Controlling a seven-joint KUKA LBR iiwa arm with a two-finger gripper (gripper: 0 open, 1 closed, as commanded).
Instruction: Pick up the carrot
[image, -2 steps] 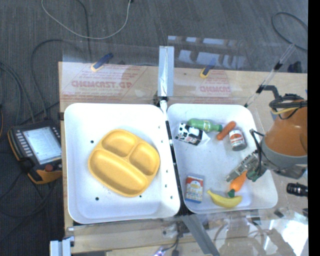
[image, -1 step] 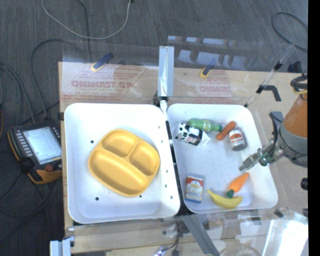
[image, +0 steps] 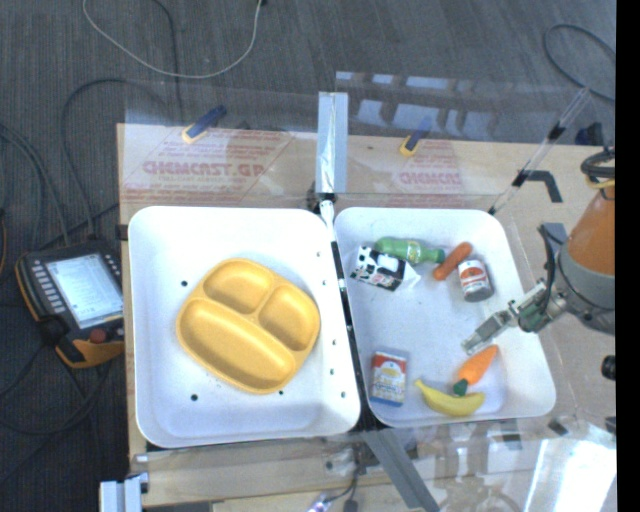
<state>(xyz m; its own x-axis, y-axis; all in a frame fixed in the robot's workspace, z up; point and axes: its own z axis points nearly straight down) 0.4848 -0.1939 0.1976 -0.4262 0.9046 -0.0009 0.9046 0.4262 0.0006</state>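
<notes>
Carrot (image: 478, 366) at the right bin's (image: 520, 400) five o'clock: probably light, stiff, slick plastic. Grip mid-body, across its width. Tool (image: 490, 330) just above; jaw state unreadable.

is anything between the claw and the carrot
Nothing visible. The claw hangs just above and left of the carrot in the right bin. The banana lies against the carrot's lower end, not between them.
</notes>
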